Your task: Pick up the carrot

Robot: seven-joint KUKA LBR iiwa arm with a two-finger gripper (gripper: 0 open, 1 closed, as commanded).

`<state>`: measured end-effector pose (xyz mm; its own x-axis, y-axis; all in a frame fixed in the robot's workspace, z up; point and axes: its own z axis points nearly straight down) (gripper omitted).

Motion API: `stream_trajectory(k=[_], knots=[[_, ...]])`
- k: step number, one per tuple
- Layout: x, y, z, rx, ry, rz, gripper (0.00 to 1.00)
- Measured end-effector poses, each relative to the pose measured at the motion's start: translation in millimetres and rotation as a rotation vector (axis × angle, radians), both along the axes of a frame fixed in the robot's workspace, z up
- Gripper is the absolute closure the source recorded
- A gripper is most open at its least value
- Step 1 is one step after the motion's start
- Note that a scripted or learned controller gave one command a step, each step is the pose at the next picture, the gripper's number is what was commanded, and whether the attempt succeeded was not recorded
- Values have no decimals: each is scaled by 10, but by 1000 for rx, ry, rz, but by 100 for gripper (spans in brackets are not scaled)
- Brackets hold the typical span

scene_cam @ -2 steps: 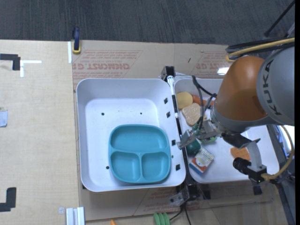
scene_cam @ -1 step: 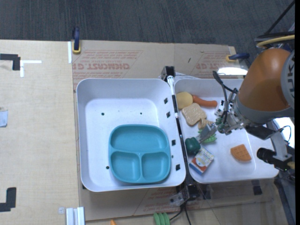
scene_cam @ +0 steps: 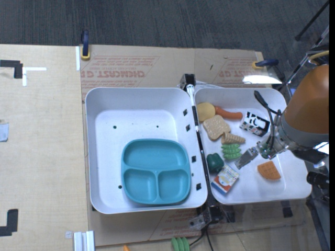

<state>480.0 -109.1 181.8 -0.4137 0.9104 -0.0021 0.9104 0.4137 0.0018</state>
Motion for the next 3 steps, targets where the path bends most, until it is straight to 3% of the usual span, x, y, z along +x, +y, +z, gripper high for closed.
stream_trajectory(k=[1, 2, 3], knots=[[-15, -296, -866, 1, 2, 366, 0], [-11, 85, -903, 2, 2, 336, 0], [367, -410, -780, -1, 0, 494, 0]])
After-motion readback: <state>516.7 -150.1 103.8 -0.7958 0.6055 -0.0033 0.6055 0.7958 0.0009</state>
